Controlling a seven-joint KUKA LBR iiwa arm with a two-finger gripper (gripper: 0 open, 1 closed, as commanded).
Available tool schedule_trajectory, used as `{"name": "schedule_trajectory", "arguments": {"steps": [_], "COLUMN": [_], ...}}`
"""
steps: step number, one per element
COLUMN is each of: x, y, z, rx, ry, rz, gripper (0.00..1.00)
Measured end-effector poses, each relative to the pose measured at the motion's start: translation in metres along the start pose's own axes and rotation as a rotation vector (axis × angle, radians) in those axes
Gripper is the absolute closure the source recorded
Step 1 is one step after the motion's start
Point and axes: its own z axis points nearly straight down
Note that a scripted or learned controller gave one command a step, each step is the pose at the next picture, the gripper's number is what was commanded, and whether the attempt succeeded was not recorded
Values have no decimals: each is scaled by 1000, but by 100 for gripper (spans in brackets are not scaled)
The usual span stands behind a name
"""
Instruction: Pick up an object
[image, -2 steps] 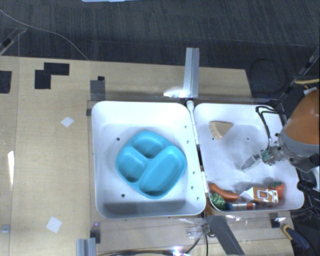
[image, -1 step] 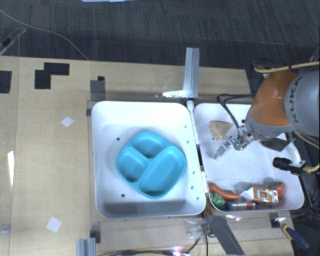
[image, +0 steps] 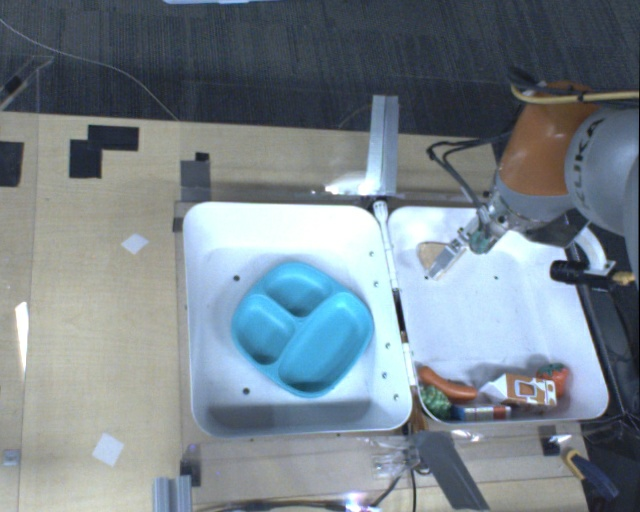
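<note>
Nearest, along the front wall of the right bin (image: 500, 310): heap of small things (image: 495, 392), all touching or overlapping. At its left end, an orange sausage shape (image: 445, 383) lying slantwise over a green piece (image: 434, 402) in the corner. Toward the middle, a brown carton (image: 525, 390) on its side with white showing at one end, and a thin pen-like stick (image: 487, 411) just in front of it. At the right end, a red-orange piece (image: 557, 378) against the carton.

Farther back in the same bin, well apart from the heap: gripper (image: 443, 262), tilted down and to the left, low over the white floor near the divider between the bins. How far open, cannot tell; too small and blurred at the tip. Just beside the tip, a tan scrap (image: 431, 250); whether held, touched or merely near, cannot tell.

Behind the gripper, rising to the right: grey arm (image: 605, 170) with its orange band (image: 535, 150), black cables looping off the wrist.

In the left bin (image: 215, 260), roughly central: blue plate (image: 303, 328) with three compartments, lying flat.

Under both bins, pale wooden bench (image: 90, 300), marked with black squares (image: 103, 148) at the far left. Upright behind the divider, a metal post (image: 383, 150).
</note>
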Motion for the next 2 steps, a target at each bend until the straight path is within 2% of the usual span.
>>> {"name": "schedule_trajectory", "arguments": {"steps": [1,2], "x": [4,-4], "y": [14,19], "z": [22,29], "rx": [-13,9], "ry": [-19,6], "rz": [11,34], "gripper": [0,0]}}
